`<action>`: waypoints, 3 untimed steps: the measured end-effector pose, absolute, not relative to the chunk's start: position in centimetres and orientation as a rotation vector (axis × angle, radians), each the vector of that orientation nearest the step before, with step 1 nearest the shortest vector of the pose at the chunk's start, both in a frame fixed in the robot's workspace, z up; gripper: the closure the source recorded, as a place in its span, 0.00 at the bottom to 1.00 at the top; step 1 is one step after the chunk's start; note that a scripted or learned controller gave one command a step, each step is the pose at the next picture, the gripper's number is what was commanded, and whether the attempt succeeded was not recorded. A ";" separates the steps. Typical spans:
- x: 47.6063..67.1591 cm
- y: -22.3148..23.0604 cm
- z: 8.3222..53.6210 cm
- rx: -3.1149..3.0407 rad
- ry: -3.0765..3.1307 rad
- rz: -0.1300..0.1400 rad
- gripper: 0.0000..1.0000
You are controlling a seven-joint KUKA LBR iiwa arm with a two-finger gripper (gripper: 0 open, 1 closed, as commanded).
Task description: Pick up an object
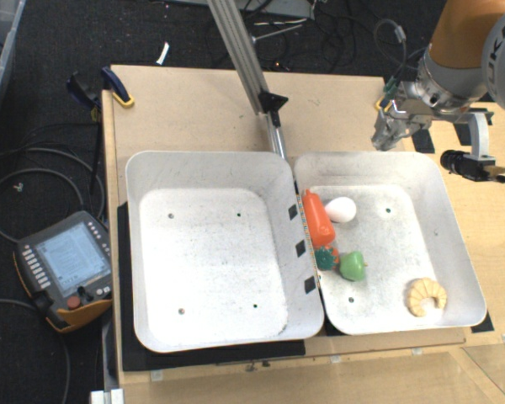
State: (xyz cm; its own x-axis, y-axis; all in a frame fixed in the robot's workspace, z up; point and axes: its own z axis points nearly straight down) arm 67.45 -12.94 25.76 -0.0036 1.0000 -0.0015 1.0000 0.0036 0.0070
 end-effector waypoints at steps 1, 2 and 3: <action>65.4 -7.5 25.3 2.214 2.231 0.001 1.00; 64.6 -1.8 25.9 2.213 2.233 0.001 1.00; 64.4 3.1 25.7 2.214 2.232 0.001 1.00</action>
